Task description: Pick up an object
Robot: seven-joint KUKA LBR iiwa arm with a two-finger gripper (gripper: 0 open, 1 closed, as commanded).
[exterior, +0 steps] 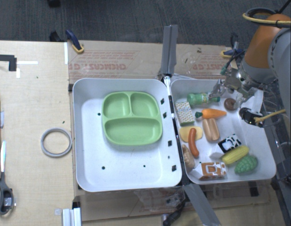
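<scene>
A: Entry. Gripper [220, 89] sits at the far edge of the right bin [265, 168], low, just beside the green bottle [198, 98]. State of the fingers: cannot tell, the metal parts blur together there. Nothing visibly held.

B: Candidate objects?

A: All in the right bin: green bottle lying on its side near the back, carrot [213, 113] just in front of it, a checkered packet [184, 113] to the left, hot dog [211, 129], sausage [193, 141], corn cob [235, 154], a bumpy green fruit [246, 164]. Left bin [89, 173] carries a green divided plate [132, 118].

B: Judged target?

A: The bottle, being nearest. It lies roughly crosswise, so close across its narrow body, not along its length. Come down clear of the carrot, which nearly touches it.

B: Risks?

A: Round body may roll away toward the packet; the bin wall crowds the wrist. Lift slowly, confirm the bottle rises.
</scene>
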